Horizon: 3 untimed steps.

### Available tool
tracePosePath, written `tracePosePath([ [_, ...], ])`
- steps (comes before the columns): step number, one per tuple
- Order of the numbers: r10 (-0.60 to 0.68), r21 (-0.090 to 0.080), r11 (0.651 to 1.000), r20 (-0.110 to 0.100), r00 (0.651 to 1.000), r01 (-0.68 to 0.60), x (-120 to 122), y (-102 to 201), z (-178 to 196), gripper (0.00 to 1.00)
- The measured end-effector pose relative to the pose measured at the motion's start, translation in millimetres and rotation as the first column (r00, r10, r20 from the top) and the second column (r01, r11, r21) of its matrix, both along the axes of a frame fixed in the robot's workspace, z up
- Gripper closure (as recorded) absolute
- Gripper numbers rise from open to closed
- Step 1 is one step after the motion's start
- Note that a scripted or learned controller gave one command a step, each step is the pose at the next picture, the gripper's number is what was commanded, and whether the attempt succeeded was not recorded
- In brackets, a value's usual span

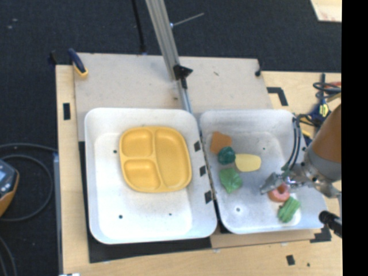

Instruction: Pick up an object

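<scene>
Single fixed camera above the bench (161,85), angled down, both white bins (103,223) in frame

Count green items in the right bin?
3: dark green one beside the orange piece, green one below it, light green one near the front right corner. The arm may hide others.

No readable text, labels, brands or numbers anywhere on bench or bins.
</scene>
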<state>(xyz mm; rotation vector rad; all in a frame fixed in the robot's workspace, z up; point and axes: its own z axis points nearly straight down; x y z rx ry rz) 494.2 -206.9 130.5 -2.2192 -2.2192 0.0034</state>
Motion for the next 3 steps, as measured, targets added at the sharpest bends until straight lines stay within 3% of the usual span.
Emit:
tracePosePath([
  [1, -0.003, -0.004, 1.0, 0.008, 1.0, 0.003, 2.2, -2.0, 14.2, 1.0],
  [3, 0.003, -0.005, 1.0, 0.012, 1.0, -0.003, 4.7, -11.0, 131.7, 1.0],
])
